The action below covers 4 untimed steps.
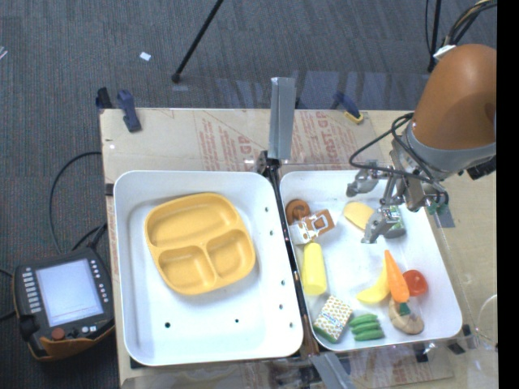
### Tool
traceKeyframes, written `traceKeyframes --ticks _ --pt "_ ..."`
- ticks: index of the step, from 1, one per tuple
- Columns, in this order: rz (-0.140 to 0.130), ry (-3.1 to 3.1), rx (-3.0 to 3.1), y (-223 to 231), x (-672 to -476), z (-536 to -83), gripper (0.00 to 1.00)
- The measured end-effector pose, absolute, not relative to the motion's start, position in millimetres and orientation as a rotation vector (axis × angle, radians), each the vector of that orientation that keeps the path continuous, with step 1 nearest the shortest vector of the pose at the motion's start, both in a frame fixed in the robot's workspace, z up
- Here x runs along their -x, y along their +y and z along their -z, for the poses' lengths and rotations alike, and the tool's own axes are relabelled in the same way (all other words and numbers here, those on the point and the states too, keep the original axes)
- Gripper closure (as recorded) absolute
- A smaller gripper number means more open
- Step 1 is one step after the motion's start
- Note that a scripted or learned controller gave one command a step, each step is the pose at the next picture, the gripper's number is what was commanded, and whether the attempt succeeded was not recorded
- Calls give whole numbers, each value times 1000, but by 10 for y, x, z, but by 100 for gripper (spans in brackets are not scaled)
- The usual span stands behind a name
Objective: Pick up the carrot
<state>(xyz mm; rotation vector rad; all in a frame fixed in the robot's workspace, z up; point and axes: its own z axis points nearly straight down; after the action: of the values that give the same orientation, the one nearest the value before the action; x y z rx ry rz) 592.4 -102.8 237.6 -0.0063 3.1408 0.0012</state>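
The pincer was seen hovering with fingers apart, nothing held; the carrot lay just below it, crowded by tomato and banana, so a narrow approach seemed needed.

Pincer above right bin, carrot just below it.

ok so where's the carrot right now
The carrot lies in the right bin, toward its right side, between the banana and the tomato.

Below the bare-metal gripper, a smooth matt orange plastic carrot; far left, a glossy yellow plastic divided tray in a smooth white bin.
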Motion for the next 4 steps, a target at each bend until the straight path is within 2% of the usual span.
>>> traceKeyframes --ticks 1,2,3,4 --pt "-8 3142 248 -1591 -5480 -1145 0" --pt "-4 3144 -49 -1837 -5125 -863 0" --pt "-5 3142 -39 -1811 -5145 -964 100" --pt "2 3121 273 -1811 -4838 -888 100"
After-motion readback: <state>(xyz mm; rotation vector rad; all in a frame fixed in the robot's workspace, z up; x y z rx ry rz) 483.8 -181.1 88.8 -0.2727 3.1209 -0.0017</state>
